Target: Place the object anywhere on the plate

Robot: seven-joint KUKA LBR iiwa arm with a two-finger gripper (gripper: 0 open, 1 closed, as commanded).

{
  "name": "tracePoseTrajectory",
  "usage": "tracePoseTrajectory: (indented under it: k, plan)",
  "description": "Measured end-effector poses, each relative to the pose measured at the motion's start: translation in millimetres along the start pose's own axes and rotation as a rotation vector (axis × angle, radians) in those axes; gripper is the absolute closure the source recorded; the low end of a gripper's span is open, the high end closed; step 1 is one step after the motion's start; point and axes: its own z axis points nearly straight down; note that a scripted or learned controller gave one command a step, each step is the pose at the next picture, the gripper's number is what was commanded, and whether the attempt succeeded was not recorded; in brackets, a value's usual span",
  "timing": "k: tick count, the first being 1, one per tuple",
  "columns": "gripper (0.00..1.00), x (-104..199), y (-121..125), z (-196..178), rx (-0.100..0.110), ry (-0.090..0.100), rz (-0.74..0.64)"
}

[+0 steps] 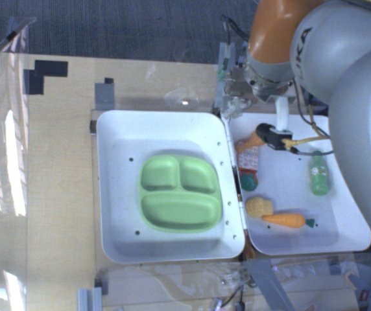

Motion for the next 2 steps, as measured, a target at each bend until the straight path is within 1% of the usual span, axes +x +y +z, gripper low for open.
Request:
tracePoseTrajectory:
  k: [1,2]
  plan:
    - [1.00,-77,-72,-73,-0.002,-0.002,0.050]
    - [1.00,-61,-132,4,0.005,-0.001,0.178]
